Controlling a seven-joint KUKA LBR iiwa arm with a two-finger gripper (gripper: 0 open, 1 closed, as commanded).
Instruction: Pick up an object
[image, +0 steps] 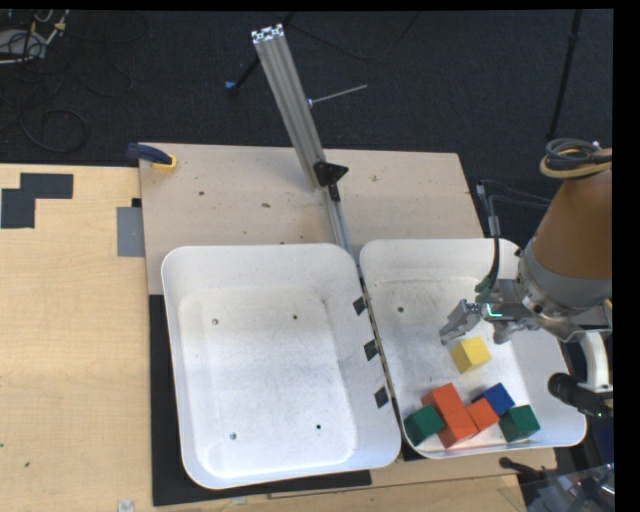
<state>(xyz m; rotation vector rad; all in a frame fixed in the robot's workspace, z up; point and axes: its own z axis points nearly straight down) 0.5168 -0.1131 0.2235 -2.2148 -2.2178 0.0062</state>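
Several blocks lie in the right bin (420, 262). A yellow cube (470, 352) sits alone near the bin's middle. Toward the front edge is a cluster: an orange block (453, 410), a smaller orange one (483, 414), a blue cube (497, 396) and two green cubes (425, 423) (519, 422). My gripper (479, 333) hangs right over the yellow cube, fingers spread open. One finger (457, 323) points left and the other sits to the right. The cube lies just at the fingertips, and I cannot tell whether they touch it. Nothing is held.
The left bin (200, 290) adjoins the right one, with black clips (368, 348) along the shared rim. A slanted aluminium post (295, 105) rises behind the bins. A blue and yellow clamp (152, 155) sits at the board's far left corner.
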